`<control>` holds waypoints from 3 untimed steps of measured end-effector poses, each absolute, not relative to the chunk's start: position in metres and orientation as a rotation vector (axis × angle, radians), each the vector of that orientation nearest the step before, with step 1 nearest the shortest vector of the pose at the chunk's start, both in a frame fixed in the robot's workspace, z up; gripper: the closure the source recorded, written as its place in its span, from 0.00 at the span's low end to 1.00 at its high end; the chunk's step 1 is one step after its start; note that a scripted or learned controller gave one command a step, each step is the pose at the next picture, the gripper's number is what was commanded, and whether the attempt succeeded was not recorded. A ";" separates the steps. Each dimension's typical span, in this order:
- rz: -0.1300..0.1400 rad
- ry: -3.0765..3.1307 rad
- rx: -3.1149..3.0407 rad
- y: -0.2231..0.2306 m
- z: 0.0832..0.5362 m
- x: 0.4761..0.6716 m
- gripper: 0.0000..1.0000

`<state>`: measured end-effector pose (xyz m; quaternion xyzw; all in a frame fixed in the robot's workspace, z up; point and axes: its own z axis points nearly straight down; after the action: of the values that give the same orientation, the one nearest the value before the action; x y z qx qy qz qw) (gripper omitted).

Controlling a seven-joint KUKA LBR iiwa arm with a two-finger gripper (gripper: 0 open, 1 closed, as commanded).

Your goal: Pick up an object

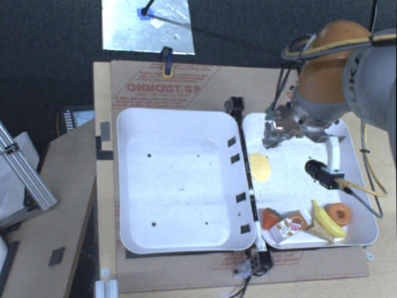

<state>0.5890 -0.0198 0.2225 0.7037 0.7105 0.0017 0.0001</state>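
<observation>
We see the gripper [271, 138] above the right bin [353, 185], a yellow disc [259, 167] just below it; whether its fingers are open we cannot tell.

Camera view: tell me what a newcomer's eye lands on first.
The grey arm with its orange band looms at upper right, its gripper hanging over the right bin. Below it lies a yellow disc, and a banana sits among bright items at the bin's near end.
</observation>
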 end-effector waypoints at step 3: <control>0.007 2.233 2.209 0.103 0.340 0.496 1.00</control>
<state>0.4956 0.1028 0.3397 0.7033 0.7109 0.0022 0.0003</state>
